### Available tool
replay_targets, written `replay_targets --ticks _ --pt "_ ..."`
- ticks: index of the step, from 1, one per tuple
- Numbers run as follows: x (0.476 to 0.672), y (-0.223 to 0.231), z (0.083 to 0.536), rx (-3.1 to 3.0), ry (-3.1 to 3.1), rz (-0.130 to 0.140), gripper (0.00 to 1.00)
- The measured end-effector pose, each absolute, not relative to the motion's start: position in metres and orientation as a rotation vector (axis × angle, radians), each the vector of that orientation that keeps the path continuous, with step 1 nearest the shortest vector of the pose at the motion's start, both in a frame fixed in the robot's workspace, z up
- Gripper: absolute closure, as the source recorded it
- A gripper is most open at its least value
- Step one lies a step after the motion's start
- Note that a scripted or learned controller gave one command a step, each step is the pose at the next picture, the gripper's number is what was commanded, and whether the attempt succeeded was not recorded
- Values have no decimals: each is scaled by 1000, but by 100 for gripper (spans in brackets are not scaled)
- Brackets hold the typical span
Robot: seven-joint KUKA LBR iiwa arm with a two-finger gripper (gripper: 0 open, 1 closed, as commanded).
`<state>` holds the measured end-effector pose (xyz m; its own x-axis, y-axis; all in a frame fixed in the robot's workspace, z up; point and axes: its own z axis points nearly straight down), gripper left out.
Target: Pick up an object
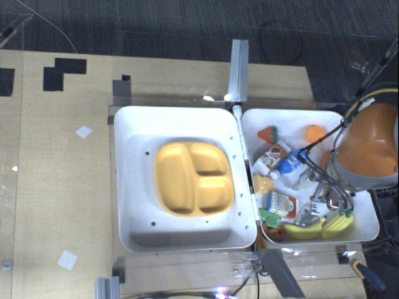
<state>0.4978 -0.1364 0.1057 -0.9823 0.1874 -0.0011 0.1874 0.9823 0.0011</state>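
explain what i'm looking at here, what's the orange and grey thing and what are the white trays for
One camera looks down at a slant on a wooden bench. The grey and orange machine is a robot arm reaching in from the right. Its two-finger gripper hangs low over the right white bin, among small toy foods: yellow bananas, a strawberry, a blue and white bottle. Whether the gripper holds anything is too cluttered to tell. The left white bin contains a yellow plastic tray with three compartments.

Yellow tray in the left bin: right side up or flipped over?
Right side up. The yellow tray lies flat on the left bin's floor, its three hollow compartments facing the camera, one long and two smaller, with nothing in them.
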Motion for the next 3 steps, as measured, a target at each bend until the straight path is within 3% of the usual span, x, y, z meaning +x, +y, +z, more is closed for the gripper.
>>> replay_targets --ticks 1,2,3 --pt "556 -206 90 232 3116 -5 0" --pt "660 -205 88 558 3088 0 0" --pt "647 -155 110 1090 2935 4 0"
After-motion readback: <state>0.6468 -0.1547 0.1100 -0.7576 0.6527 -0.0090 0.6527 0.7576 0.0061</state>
